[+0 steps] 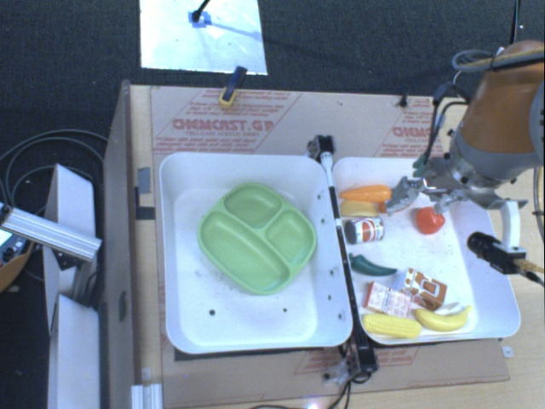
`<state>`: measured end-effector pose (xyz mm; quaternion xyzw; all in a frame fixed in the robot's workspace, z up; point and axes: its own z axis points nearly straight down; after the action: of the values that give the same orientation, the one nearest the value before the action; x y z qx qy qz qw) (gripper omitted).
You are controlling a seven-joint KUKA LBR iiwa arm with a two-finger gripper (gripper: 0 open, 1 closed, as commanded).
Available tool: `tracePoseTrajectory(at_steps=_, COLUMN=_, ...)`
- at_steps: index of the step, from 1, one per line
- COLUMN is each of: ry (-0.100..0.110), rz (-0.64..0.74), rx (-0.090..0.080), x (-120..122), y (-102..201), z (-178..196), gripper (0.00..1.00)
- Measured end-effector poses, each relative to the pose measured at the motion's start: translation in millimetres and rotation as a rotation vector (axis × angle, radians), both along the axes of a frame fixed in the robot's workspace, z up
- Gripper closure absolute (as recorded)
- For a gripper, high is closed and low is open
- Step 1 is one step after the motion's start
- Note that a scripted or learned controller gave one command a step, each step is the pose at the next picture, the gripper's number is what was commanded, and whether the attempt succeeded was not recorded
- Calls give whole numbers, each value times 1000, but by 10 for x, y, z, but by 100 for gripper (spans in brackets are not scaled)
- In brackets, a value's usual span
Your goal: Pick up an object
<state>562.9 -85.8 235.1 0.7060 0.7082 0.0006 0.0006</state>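
Your arm comes in from the right over the right bin [511, 313], and the gripper [423, 196] hangs near the bin's far end with its two fingers spread and nothing between them; one finger [402, 194] points toward the carrot [365, 193], the other sits toward the red tomato-like piece [430, 221]. Every candidate lies in that bin: carrot along the far left wall, small can [364, 229] on its side just beside the divider, dark green pepper [372, 266] below it, then a red-and-white packet [388, 299], a brown-and-white box [425, 288], corn cob [392, 325] and banana [443, 318] crowded at the near end. The left bin [183, 313] holds just the green divided plate [256, 238]. Judging by position, the red piece is your closest target and stands apart from its neighbours. Centre the jaws over it before descending, and go low enough to catch it below its widest part, since a rounded thing will likely squirt out of a high pinch. Watch the black cylindrical part [492, 253] on the arm's near side as you drop. Avoid the near-end cluster; items there touch.
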Motion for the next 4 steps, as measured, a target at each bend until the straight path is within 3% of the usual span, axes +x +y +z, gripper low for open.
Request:
tracePoseTrajectory(at_steps=1, ry=-18, rz=0, rx=-8, x=411, y=-728, z=-1150, gripper=0)
tracePoseTrajectory(at_steps=2, ry=-11, rz=-3, rx=-6, x=363, y=-996, z=-1358, gripper=0)
tracePoseTrajectory(at_steps=3, ry=-8, rz=2, rx=-3, x=916, y=-1028, z=-1197, gripper=0)
tracePoseTrajectory(at_steps=4, ry=2, rz=2, rx=1, x=666, y=-770, z=-1267, gripper=0)
